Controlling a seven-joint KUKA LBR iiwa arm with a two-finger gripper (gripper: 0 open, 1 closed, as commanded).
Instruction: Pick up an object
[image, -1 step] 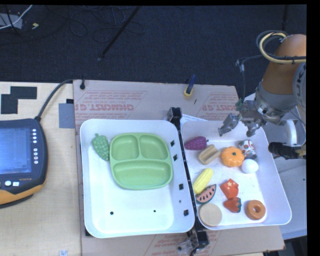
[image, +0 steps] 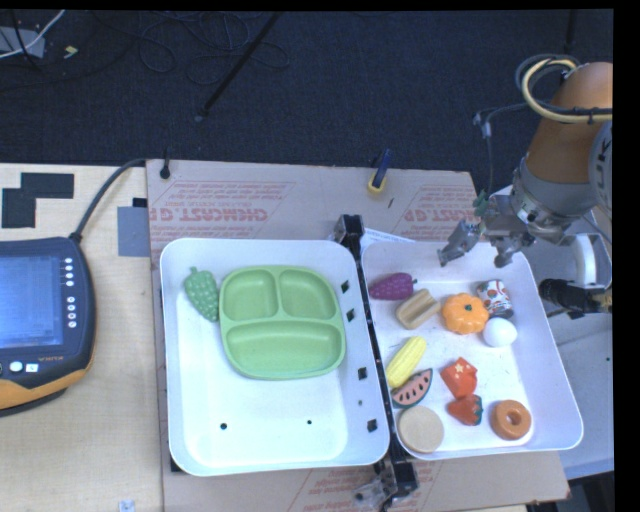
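The right bin (image: 545, 345) holds several toy foods: a purple eggplant (image: 392, 287), a tan bread roll (image: 416, 308), an orange pumpkin (image: 465, 314), a white egg (image: 499, 332), a corn cob (image: 405, 361), a watermelon slice (image: 411, 388), a red pepper (image: 459, 377), a donut (image: 511, 420) and a round cracker (image: 421, 430). My gripper (image: 478, 248) hangs over the bin's far edge, above and behind the pumpkin. Its fingers are spread apart with nothing between them.
The left bin (image: 200, 420) carries a green divided tray (image: 281, 322) and a bunch of green grapes (image: 203, 293). A teach pendant (image: 40, 320) lies at the left of the bench. A small patterned item (image: 494, 297) sits beside the pumpkin.
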